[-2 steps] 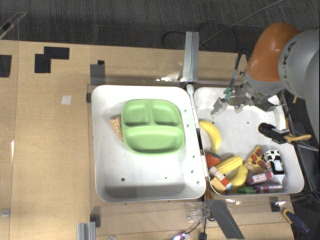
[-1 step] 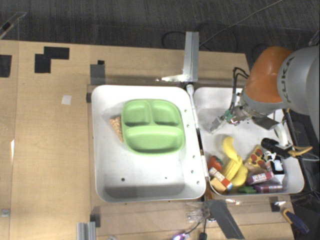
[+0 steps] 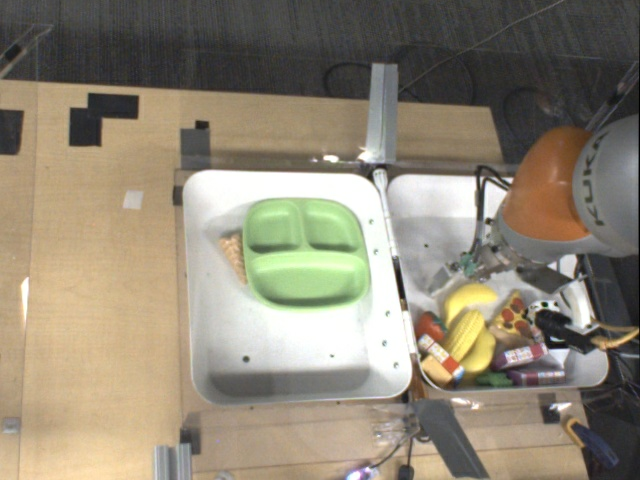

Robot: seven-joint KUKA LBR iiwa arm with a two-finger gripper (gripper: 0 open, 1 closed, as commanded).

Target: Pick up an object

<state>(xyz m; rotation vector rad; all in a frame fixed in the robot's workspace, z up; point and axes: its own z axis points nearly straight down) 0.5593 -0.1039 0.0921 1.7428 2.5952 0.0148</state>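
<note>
1. The arm [image 3: 575,193] is reached in from the right and bent over the right bin [image 3: 440,208], its smooth grey casing and glossy orange band covering that bin's far right corner; it is judged to be positioned there to work down into the pile below.
2. The left bin [image 3: 215,298], a shallow white tray with rounded corners, is kept nearly bare, probably as the drop-off side. A green plate [image 3: 303,251] of matte plastic, moulded into three compartments, is laid near its middle, towards the far edge.
3. A tan, grainy piece [image 3: 233,255] is seen tucked against the plate's left edge; what it is cannot be told.
4. The pickable things are heaped at the right bin's near edge: a yellow banana [image 3: 468,328], smooth and curved, is rested on top, with small red and white packets [image 3: 437,350] at the near left corner and a dark marker [image 3: 535,375] along the near edge.
5. The gripper [image 3: 478,263] is set just beyond the banana's far end; whether it is released or clenched cannot be told, and nothing is seen grasped.
</note>
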